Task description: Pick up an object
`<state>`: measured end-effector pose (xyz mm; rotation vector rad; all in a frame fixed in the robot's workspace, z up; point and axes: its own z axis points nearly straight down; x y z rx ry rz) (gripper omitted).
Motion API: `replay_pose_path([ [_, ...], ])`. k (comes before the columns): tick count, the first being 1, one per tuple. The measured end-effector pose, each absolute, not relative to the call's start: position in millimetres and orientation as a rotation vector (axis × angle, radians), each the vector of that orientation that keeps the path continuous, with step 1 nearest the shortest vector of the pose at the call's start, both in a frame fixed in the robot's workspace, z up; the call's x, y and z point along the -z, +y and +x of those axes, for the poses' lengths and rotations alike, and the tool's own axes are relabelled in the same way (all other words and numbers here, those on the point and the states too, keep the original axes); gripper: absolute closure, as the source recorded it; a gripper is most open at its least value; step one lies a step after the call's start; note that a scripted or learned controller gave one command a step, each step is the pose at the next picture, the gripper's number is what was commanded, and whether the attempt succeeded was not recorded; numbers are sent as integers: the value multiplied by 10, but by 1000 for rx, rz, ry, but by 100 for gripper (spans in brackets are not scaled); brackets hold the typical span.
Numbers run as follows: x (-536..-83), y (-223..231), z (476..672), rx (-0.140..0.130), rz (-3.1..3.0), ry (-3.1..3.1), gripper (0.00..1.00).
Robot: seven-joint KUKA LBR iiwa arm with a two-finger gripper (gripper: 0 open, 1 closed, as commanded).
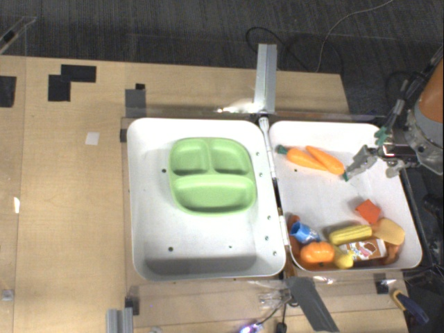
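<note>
My gripper (376, 166) hangs over the right bin (326, 134) near its right wall, open, with nothing between its fingers. One grey finger (358, 163) points down-left, its tip close to the right end of two carrots (316, 158) lying in the bin's back half. An orange-red block (369, 210) lies just below the gripper. At the bin's front sit a yellow banana-like piece (350, 234), an orange fruit (318, 253), a blue item (302, 229), a brown bottle (369, 250) and a tan piece (390, 231).
The left bin (149, 207) holds a green divided plate (211, 174). A metal post (266, 75) stands behind the divider between the bins. The wooden bench (62, 207) stretches to the left.
</note>
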<state>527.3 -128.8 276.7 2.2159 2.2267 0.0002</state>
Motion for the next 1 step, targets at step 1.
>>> replay_pose_path([
  [1,-1284,-1323,5858,1,2317,2125,0],
])
